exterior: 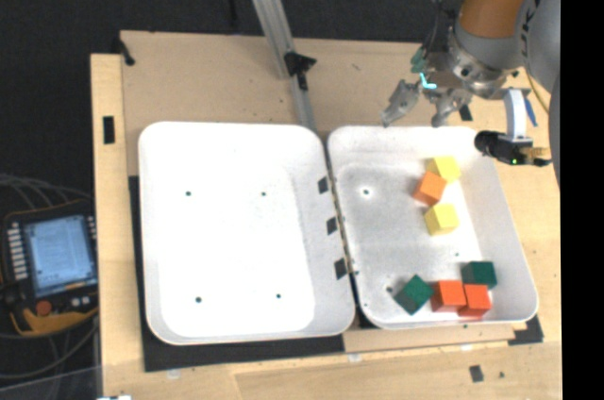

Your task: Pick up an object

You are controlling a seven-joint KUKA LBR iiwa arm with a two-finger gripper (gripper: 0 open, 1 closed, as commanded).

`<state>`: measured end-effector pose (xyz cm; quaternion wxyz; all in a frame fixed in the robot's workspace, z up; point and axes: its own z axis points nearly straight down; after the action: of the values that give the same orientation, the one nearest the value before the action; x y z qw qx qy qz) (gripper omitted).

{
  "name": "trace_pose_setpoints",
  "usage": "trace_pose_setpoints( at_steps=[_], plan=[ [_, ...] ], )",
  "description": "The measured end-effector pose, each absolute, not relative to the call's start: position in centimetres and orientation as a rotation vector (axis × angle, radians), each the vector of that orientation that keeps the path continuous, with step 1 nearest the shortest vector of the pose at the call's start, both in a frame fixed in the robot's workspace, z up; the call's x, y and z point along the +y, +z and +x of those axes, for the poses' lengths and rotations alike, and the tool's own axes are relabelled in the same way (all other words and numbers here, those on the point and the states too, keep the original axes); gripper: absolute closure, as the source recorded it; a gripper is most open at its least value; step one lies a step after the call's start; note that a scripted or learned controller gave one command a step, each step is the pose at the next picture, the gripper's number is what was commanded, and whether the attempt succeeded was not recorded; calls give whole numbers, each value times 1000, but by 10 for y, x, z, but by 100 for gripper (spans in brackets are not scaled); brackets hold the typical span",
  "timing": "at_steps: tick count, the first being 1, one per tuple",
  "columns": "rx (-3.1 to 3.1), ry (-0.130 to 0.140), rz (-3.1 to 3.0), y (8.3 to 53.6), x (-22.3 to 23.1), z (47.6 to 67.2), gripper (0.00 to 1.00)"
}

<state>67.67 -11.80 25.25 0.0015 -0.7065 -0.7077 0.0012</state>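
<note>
White and bare but for small dark dots, the left bin (236, 228) gives us nothing to pick. Centre-right, the right bin (377, 228) holds every block (431, 189), scattered yellow, orange, green. Upper right, our gripper (422, 108) hangs spread, pinching nothing, above the bin's far rim, probably to descend unobstructed.

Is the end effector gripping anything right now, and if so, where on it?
Nothing is held. The end effector is open above the right bin's far rim, apart from the blocks.
</note>
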Motion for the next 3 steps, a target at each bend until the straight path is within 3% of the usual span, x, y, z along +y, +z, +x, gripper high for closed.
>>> trace_pose_setpoints(
  at_steps=[1,3],
  plan=[
    [-2227,3,-2219,256,-119,677,0],
    [-2225,7,-2216,131,-115,678,0]
  ],
)
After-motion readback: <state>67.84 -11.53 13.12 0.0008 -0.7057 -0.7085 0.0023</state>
